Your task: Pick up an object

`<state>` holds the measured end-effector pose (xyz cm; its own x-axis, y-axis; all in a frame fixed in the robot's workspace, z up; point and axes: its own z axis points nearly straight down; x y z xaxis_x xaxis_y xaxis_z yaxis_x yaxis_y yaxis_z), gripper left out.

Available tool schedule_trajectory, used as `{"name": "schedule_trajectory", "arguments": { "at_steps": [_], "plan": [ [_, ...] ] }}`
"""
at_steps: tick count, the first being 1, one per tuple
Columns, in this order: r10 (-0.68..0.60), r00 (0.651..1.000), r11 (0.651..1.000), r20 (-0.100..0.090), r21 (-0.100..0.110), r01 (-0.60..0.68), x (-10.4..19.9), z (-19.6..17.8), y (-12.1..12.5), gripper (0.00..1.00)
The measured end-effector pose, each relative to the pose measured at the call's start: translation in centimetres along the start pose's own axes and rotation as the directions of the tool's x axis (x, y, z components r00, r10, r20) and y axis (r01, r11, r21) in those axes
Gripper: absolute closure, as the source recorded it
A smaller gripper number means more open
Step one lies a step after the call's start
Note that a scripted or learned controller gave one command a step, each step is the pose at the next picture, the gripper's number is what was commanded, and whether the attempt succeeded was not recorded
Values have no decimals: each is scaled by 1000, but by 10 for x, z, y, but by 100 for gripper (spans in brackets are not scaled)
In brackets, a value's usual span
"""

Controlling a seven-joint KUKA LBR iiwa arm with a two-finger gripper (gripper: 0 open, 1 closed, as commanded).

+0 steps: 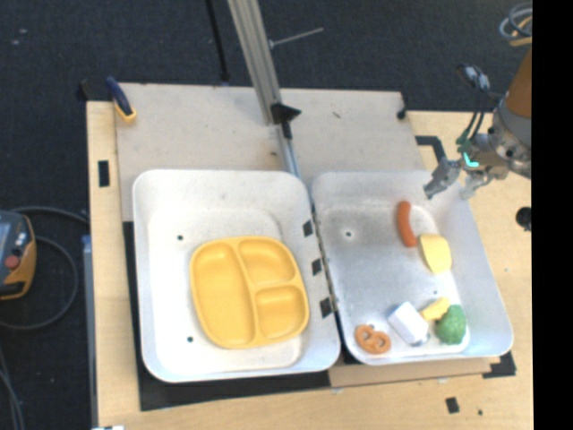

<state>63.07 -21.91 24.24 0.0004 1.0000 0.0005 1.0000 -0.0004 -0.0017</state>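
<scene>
One near target: red sausage (406,223) lies just below-left of claw (452,182), long axis approx. toward/away from it, in right bin (376,267). Claw fingers apart, holding nothing.

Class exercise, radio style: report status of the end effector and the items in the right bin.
End effector above right bin's far corner, holding nothing. Sausage nearest, untouched. Path clear.

Bright, even light from overhead falls on the desk (206,133). The white bins (161,195) look slightly washed out, with faint shadows along their rims. The dark floor (89,25) around is dim. The picture is soft and grainy throughout.
</scene>
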Motion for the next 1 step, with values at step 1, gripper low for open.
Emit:
{"name": "schedule_trajectory", "arguments": {
  "at_steps": [1],
  "plan": [
    [-1, 1000, 1000, 1, -4, 1, 0, -2, 1, 0]
  ]
}}
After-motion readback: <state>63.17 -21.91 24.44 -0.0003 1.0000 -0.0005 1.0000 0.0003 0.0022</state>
